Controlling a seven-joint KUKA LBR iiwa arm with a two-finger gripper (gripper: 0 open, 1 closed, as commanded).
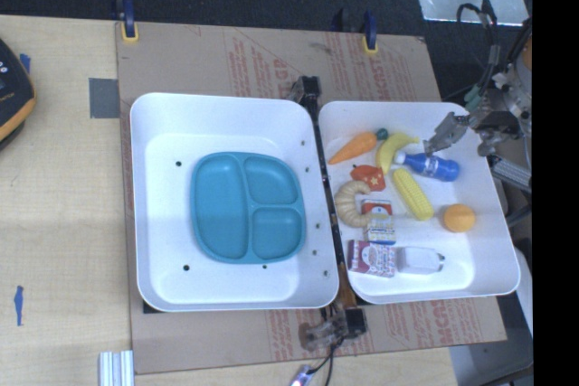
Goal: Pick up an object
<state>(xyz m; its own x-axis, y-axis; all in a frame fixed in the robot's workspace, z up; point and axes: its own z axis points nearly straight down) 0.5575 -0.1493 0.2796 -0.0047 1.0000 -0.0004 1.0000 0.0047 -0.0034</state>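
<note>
Blue bottle (431, 165) just below the fingers (445, 133), inside the right bin (488, 271), long axis crosswise, pale cap toward the banana (391, 150). Cannot tell whether fingers spread or pressed together; arm (503, 108) cut off at the frame's right.

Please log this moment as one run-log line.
pincer: over right bin, above blue bottle | grasp: none seen | left bin: teal tray

two bins (145, 194), one tray (247, 206); one carrot (353, 147)
</note>
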